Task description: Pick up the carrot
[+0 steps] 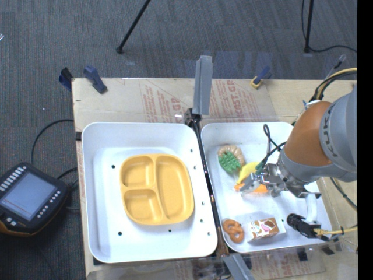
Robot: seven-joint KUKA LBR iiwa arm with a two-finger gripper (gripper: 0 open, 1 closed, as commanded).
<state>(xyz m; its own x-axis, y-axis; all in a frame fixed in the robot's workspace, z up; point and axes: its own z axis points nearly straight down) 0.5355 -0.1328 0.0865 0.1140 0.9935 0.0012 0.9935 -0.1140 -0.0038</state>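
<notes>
The carrot (240,185) is a small orange piece lying in the middle of the right bin (303,130), next to a yellow banana-like toy (249,169). My gripper (257,184) is down in the bin right over the carrot, and its metal parts cover the carrot's middle. Orange shows on both sides of the gripper. The grey arm with its orange band (312,136) reaches in from the right.
In the right bin a green ridged toy (229,160) lies at the upper left, a pretzel (233,230) at the bottom left, and a small brown and white carton (265,228) beside it. The left bin (96,156) bears a yellow divided plate (156,188).
</notes>
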